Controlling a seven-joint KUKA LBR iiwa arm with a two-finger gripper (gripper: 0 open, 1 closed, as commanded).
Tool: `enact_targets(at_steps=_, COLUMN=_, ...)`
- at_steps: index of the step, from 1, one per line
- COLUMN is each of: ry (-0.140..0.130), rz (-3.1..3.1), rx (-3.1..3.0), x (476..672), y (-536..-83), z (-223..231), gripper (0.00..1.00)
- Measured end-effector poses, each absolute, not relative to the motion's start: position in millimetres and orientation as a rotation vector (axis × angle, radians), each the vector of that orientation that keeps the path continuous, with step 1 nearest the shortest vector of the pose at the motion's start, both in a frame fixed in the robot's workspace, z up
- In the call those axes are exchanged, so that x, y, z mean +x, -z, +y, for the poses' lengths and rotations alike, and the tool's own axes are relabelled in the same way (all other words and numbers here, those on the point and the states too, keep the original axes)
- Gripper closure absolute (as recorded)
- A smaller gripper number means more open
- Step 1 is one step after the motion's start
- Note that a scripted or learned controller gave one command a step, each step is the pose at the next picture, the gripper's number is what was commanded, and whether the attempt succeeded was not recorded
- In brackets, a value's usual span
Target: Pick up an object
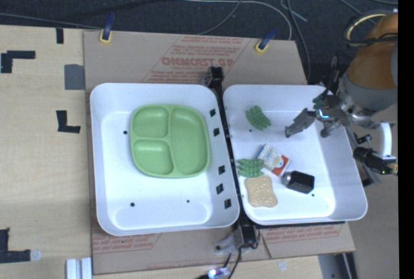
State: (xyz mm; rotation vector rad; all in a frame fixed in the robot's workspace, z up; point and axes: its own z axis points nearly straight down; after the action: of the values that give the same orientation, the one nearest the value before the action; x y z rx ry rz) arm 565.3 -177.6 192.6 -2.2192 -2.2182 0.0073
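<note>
At the left of the bench stands the left bin, and in it lies a green divided plate, nearer the bin's far edge than its near one. Nothing in that bin calls for a grasp now.

Across the divider, the right bin holds the candidates. A green leafy toy lies toward its far-left corner, well apart from the rest. Toward the near-left part sits a cluster: a small pineapple-like toy with a green top and tan body, a red and white packet just beside its top, and a black block to the right of the packet, near the bin's near edge.

Further right, the tool hangs over the far-right part of the right bin, its two fingers spread apart with nothing between them, one finger pointing toward the bin's middle.

No object is in hand yet, so the step is choosing and approaching. The leafy toy looks the safest pick, since it lies alone; the tool should centre over it, straddle its narrow width and descend straight. The clustered items risk a finger landing on a neighbour, and the black block's nearness to the wall leaves little room.
</note>
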Motion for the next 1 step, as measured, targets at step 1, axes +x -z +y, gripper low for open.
enact_targets(at_steps=1, ry=-0.006, rz=-2.221, rx=-2.218, x=568.5, y=-129.5, z=-177.4, gripper=0.0)
